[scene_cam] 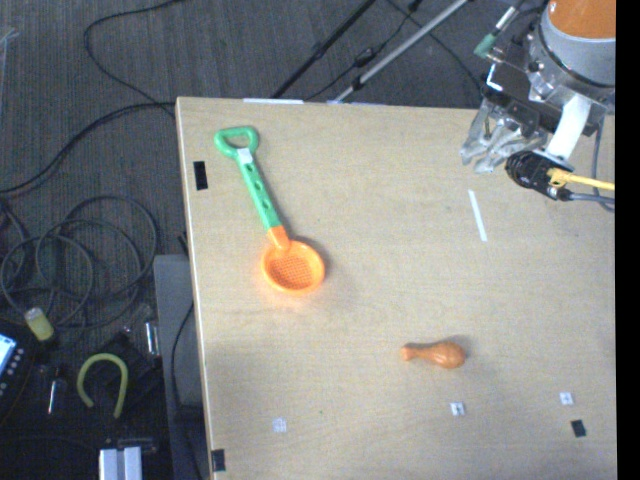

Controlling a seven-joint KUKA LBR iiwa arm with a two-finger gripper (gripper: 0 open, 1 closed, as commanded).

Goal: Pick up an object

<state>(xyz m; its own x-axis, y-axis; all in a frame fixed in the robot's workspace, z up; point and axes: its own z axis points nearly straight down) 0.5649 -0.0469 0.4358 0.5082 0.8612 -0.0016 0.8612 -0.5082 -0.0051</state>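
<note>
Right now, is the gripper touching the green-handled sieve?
Apart. The camera view shows the gripper at the surface's upper right, with a wide stretch of bare tabletop between it and the sieve.

The arm [580,18] is cut off by the top-right edges.

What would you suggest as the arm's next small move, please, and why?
Probably swing the pincer toward the lower left, to hover over the small orange pear-shaped object. The pincer sits at the board's upper right corner, apart from everything; that object looks nearer than the green-handled orange scoop.
</note>
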